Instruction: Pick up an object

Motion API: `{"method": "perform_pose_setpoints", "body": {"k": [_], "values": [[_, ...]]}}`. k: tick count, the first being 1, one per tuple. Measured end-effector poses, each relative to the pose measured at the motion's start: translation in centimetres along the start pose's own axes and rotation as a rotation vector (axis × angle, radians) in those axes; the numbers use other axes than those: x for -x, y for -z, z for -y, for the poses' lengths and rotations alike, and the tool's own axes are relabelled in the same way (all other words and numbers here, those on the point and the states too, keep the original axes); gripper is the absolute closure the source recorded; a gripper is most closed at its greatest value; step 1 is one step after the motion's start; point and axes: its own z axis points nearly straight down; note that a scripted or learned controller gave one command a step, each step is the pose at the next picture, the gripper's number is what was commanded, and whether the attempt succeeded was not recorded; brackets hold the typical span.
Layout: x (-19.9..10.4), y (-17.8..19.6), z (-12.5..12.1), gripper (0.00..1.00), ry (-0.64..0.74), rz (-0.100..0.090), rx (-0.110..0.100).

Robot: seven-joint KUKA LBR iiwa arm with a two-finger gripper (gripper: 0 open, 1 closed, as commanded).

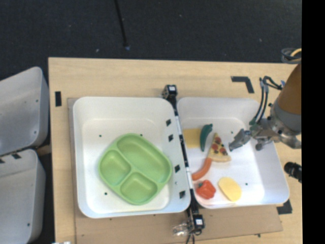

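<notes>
Camera view: jaws (237, 142) near pizza slice (219, 149), empty.

The arm (288, 105) is grey with an orange band, dark cables looping beside it, ending in a grey metal tool (238, 142).

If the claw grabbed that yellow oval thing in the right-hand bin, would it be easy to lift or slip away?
The yellow oval piece looks like smooth toy plastic, so probably light and stiff, but perhaps slippery. It lies flat on the right bin, so the gripper may struggle to get around its low rounded edge. A push would likely slide it toward the red piece.
</notes>
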Motion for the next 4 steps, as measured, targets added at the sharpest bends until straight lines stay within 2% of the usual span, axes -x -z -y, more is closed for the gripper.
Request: {"method": "perform_pose_setpoints", "body": {"k": [1, 2, 3, 4], "values": [[0.0, 0.7, -0.3, 0.00, 0.003, 0.003, 0.013], [-0.1, -5.6, -0.5, 0.00, 0.002, 0.003, 0.010], [0.1, -10.1, -0.7, 0.00, -0.001, 0.003, 0.014], [0.2, -8.6, -0.9, 1.00, -0.004, 0.004, 0.023]]}}
